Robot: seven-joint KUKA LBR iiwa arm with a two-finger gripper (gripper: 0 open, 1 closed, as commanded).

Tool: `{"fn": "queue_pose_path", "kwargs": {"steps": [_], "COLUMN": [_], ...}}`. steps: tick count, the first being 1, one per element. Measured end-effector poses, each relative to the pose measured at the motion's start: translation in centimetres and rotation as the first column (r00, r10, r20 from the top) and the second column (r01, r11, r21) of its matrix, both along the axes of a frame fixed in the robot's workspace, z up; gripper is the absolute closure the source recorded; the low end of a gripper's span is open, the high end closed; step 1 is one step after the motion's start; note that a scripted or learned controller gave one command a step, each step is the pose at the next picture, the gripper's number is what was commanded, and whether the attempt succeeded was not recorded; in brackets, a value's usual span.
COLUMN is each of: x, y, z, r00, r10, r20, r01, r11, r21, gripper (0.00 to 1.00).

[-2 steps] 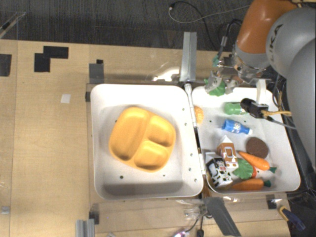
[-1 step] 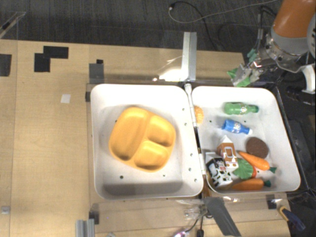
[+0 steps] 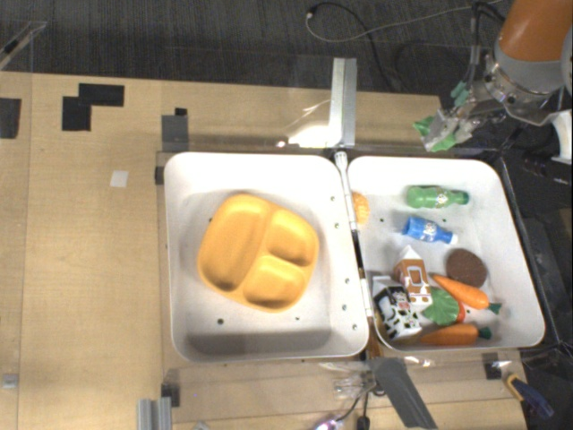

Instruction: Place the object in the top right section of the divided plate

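Note:
A yellow divided plate (image 3: 258,251) lies in the left white bin (image 3: 188,330). It has one long section on its left and two smaller ones on its right; the top right section (image 3: 292,235) holds nothing. My gripper (image 3: 446,131) hangs over the bench just beyond the far edge of the right bin (image 3: 519,240), well away from the plate. Something small and greenish shows at its tip, too blurred to name. The orange-banded arm (image 3: 535,16) comes in from the upper right corner.
The right bin holds a green bottle (image 3: 436,197), a blue bottle (image 3: 427,231), a brown disc (image 3: 466,267), two carrots (image 3: 463,292), a small house-shaped carton (image 3: 414,274), a cow-patterned item (image 3: 397,312) and a yellow-orange piece (image 3: 360,207). A metal post (image 3: 343,106) stands behind the bins.

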State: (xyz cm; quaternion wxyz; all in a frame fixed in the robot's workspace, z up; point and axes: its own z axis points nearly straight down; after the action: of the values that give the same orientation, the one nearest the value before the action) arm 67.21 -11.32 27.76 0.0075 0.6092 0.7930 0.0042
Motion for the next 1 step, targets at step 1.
{"fn": "queue_pose_path", "kwargs": {"steps": [1], "x": [0.17], "y": [0.13], "z": [1.26], "r00": [1.0], "r10": [0.005], "r20": [0.007], "r01": [-0.005], "r11": [1.0], "r21": [-0.002], "gripper": [1.0]}}
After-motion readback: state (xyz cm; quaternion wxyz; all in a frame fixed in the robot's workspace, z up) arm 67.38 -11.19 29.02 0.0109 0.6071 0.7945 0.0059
